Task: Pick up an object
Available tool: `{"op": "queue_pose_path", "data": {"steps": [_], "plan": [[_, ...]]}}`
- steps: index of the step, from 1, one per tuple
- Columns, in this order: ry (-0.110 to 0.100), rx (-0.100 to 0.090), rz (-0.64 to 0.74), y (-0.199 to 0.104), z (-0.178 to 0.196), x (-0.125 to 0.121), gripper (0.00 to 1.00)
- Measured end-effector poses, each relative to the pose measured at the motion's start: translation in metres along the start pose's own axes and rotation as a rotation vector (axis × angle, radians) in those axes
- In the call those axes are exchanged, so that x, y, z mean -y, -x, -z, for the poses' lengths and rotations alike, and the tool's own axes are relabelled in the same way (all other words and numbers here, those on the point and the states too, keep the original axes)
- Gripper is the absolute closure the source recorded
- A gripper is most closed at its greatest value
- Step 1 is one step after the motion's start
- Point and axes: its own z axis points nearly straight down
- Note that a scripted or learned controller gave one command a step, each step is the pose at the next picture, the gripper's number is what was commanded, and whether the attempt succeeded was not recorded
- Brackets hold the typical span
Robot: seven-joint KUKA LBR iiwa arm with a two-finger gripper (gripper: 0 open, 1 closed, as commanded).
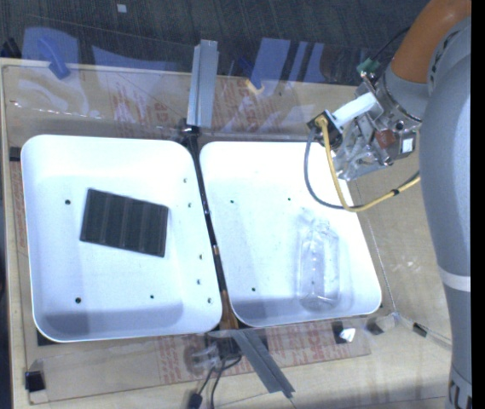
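Clear bottle point(317, 262) in right bin point(251, 228), below gripper point(350, 162).

faint red bench point(97, 100) print, unreadable

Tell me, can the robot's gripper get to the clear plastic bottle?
Probably yes. The gripper sits near the right bin's far corner, and the clear plastic bottle lies alone in that bin with nothing over it.

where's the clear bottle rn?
The clear plastic bottle lies in the right bin, toward its near right corner, below the end effector, which is over the bin's far right corner.
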Motion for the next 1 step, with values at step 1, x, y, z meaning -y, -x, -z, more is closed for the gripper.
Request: {"op": "queue_pose_path", "data": {"steps": [1], "plan": [[0.000,0.000,0.000,-0.0001,0.0003,0.0000,0.00]]}}
